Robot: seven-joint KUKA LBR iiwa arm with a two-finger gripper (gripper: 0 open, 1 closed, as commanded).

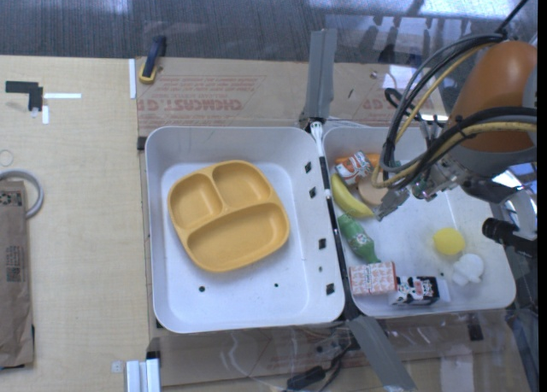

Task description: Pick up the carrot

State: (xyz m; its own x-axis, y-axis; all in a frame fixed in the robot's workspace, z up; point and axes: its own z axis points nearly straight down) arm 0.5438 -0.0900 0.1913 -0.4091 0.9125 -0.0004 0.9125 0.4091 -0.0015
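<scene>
We reach into the right bin point(504, 283), gripper point(389, 202) low near its left wall beside the banana point(349, 200); whether the jaws are apart we cannot tell. The carrot point(353, 165) lies toward the far-left corner, just beyond.

The right bin point(504, 292) was crowded along its left wall by banana point(349, 198), cucumber point(359, 240) and cartons point(373, 278); its middle lay open.
</scene>
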